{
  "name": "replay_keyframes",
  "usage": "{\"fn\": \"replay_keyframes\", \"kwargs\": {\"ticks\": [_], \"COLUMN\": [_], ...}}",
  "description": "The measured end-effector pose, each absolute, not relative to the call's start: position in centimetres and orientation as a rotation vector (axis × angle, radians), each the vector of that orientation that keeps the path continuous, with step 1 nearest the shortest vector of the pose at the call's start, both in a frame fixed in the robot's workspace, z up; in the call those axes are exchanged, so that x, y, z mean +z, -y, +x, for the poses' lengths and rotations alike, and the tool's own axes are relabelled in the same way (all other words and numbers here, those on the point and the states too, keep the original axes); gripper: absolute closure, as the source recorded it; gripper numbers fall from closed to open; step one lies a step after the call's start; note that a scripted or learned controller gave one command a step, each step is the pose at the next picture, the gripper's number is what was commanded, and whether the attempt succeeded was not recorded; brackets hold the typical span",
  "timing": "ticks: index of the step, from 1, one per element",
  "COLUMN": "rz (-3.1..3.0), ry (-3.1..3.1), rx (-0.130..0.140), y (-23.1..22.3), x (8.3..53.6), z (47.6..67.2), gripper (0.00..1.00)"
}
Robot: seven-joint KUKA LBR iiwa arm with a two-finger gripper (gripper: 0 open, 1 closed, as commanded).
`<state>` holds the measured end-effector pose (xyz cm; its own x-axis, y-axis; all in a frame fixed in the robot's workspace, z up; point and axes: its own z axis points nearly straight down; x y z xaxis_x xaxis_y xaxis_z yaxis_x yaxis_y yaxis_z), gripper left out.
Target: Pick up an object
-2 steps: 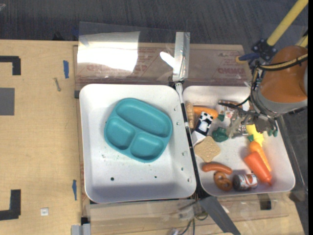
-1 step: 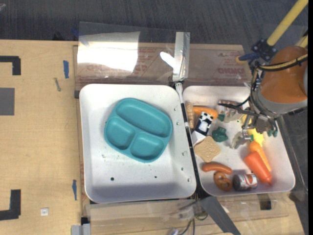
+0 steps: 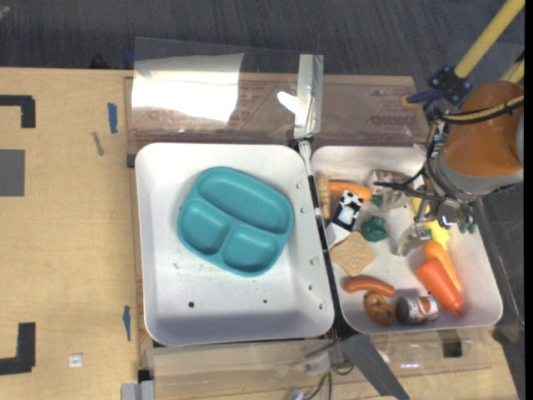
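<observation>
The toys for picking lie crowded in the right bin: an orange carrot at the right, a small can near it at the front edge, a pretzel and a red sausage to the can's left, a tan cracker above those, a black-and-white cow figure toward the far left, and a dark green piece beside it. The gripper hangs over the bin's right half, just above the carrot's top and a yellow piece; whether it is spread or closed cannot be told. The arm enters from the right. The left bin holds a teal divided plate.
</observation>
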<state>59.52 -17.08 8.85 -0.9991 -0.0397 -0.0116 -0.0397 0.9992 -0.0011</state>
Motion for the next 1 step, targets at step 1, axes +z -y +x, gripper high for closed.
{"fn": "replay_keyframes", "kwargs": {"ticks": [1], "rz": [-0.06], "ry": [-3.115], "rx": [-0.005], "y": [17.06], "x": [10.28], "z": [59.91], "gripper": [1.0]}}
